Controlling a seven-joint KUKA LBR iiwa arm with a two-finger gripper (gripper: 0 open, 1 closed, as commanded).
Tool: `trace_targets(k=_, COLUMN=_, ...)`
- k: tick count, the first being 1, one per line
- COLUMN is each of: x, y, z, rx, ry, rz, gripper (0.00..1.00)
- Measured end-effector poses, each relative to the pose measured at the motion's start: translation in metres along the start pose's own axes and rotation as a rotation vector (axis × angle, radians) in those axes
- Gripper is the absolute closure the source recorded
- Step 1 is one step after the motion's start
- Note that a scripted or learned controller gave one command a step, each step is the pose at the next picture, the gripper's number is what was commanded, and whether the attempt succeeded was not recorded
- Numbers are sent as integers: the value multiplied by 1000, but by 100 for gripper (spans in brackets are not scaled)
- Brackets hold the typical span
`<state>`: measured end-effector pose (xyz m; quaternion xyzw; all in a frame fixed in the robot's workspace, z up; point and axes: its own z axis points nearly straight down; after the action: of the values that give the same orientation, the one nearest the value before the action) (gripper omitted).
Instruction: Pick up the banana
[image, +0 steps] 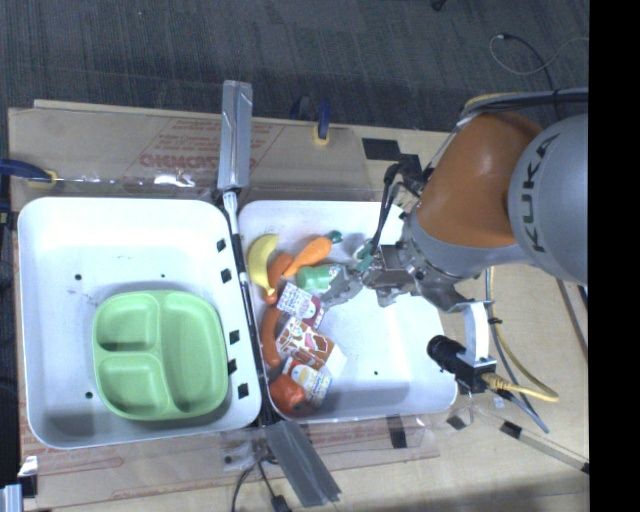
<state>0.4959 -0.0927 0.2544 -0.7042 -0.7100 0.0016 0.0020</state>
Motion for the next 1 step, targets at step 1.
trace_targets(k=1, x=70, y=52, z=25, rx=-1, ry=-1, rz=202, gripper=0)
